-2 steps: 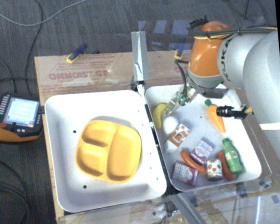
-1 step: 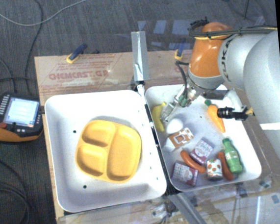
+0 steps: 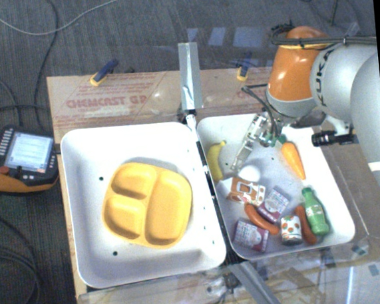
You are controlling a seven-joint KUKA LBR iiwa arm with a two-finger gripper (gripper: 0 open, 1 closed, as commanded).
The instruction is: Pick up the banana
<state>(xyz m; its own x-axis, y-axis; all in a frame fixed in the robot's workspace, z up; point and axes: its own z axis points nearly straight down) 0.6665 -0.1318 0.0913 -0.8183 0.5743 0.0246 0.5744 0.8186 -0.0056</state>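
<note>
Banana [image 3: 215, 160] lies in right bin [image 3: 341, 230] against its left wall, long axis running along that wall, top end curling right. Pincer [image 3: 239, 155] hangs just right of banana, tilted, nothing clamped; finger spacing cannot be told. Coming move, by judgement: short leftward shift, then descend.

A single fixed camera hangs above the surface [image 3: 104, 96] and looks down at a slant, far enough off to take in both white bins whole: the left bin [image 3: 82, 212] and the right bin [image 3: 341, 224] lie side by side across the middle of the frame. Grey carpet floor [image 3: 98, 30] runs along the top and left edges. The arm [image 3: 351, 86] enters from the right side, large in the frame because it stands nearer the lens
</note>
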